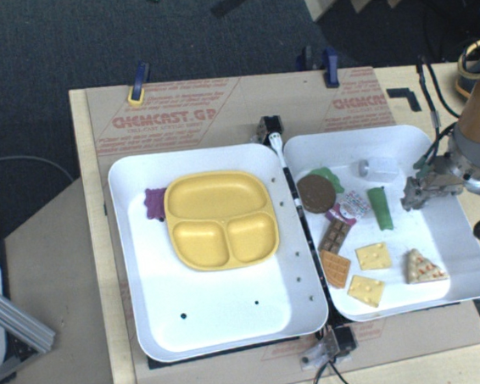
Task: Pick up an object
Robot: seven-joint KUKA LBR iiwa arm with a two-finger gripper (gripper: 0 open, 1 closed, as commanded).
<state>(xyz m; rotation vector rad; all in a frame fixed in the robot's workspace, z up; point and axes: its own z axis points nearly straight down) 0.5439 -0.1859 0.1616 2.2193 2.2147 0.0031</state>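
Two shallow white bins sit side by side on a cardboard-covered bench. The left bin carries a yellow divided plate toward its far half, with a purple scrap touching the plate's left edge.

The right bin holds the loose pieces. A brown round disc lies near its left wall, with a green leafy piece just behind it. A clear plastic cup lies on its side toward the far wall. A green stick lies mid-bin, running near to far. Left of the stick is a small patterned wrapper, and nearer still a chocolate bar and an orange waffle cracker, one after the other along the left wall. Two cheese squares rest in the near part, and a pizza wedge sits to their right.

The gripper hangs over the right side of this bin, just right of the green stick and apart from it, beyond the pizza wedge. Whether the claw is spread or closed cannot be told from this angle; nothing is seen between its tips. Dark cables drape beside the wrist. No piece lies directly beneath it; the stick is the nearest item.
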